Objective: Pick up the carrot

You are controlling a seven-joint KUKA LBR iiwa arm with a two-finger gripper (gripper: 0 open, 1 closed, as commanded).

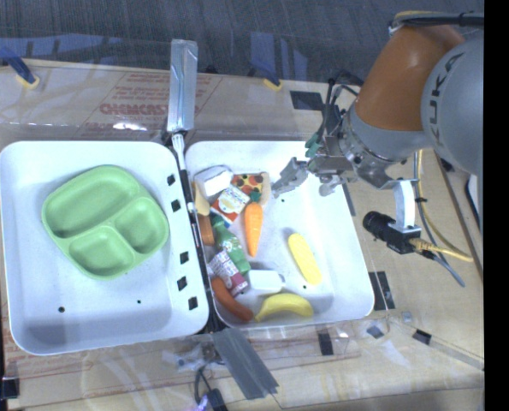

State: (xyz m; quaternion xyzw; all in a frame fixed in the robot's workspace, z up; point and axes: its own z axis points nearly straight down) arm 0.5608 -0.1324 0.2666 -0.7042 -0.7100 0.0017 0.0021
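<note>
The carrot (252,228) is orange and tapered. It lies lengthwise in the middle of the right bin (348,229), among other toy foods. My gripper (305,178) hangs over the bin's back right part, up and to the right of the carrot and apart from it. Its fingers are spread open with nothing between them. The left fingertip (282,183) is a short way from the carrot's upper end.
Around the carrot lie a pizza slice (249,181), a white cup (211,178), a small bottle (229,259), a sausage (231,299), a banana (284,306) and a yellow corn piece (303,258). The left bin (32,315) holds a green divided plate (106,219).
</note>
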